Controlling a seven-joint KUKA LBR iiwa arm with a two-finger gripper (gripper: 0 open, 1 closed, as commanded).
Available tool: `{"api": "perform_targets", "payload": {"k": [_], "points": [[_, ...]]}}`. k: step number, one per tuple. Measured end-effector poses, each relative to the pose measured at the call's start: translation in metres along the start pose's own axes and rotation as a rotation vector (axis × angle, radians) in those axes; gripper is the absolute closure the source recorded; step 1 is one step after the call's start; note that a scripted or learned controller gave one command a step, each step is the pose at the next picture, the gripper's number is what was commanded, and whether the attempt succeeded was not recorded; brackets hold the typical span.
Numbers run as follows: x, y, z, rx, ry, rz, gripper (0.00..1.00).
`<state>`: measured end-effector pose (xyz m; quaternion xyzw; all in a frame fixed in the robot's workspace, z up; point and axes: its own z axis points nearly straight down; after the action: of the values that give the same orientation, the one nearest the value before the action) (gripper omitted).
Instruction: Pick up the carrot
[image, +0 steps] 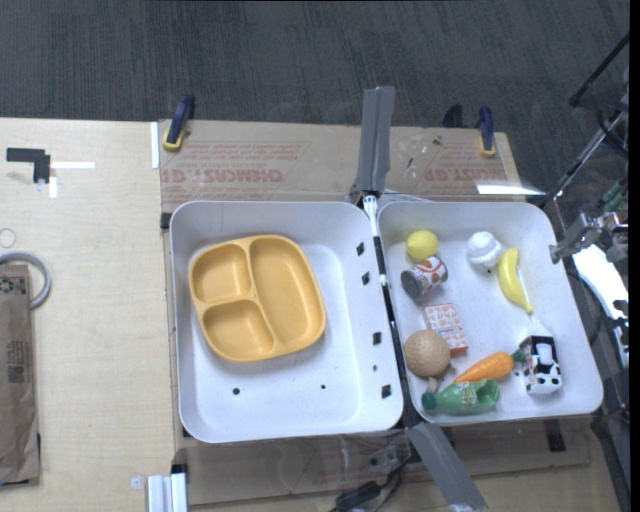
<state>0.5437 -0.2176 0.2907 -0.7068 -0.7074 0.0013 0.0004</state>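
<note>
**Carrot lies at the near edge of the right bin, not yet taken**

Looking down on my bench, I start at the near side. In the right bin (575, 330), the carrot (482, 368) lies slanted along the near wall, its orange body rising toward the right and its green top at the far-right end. A green bottle (462, 398) lies just beside it on the near side, apparently touching. A tan ball (427, 353) sits close to its left tip, and a black-and-white cow toy (541, 365) stands close on its right.

I judge the carrot a light, stiff plastic toy, smooth and likely slippery. Its tapered shape suggests gripping across the thick middle, where neighbours crowd it least.

Farther back lie a patterned box (445, 328), a can (425, 279), a banana (514, 279), a white object (484, 249) and a yellow ball (422, 244).

The left bin (200, 400) holds a yellow divided plate (258, 297).

At the right edge I see arm hardware (590, 235), but I cannot tell how the gripper stands.
</note>
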Motion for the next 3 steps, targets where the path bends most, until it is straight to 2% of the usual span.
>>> {"api": "perform_targets", "payload": {"k": [1,2,3], "points": [[0.084,-0.066,-0.009,0.001,0.0,0.095,0.0],[0.153,-0.066,0.082,0.002,0.0,0.093,0.0],[0.137,-0.035,-0.023,0.0,-0.001,0.137,0.0]]}}
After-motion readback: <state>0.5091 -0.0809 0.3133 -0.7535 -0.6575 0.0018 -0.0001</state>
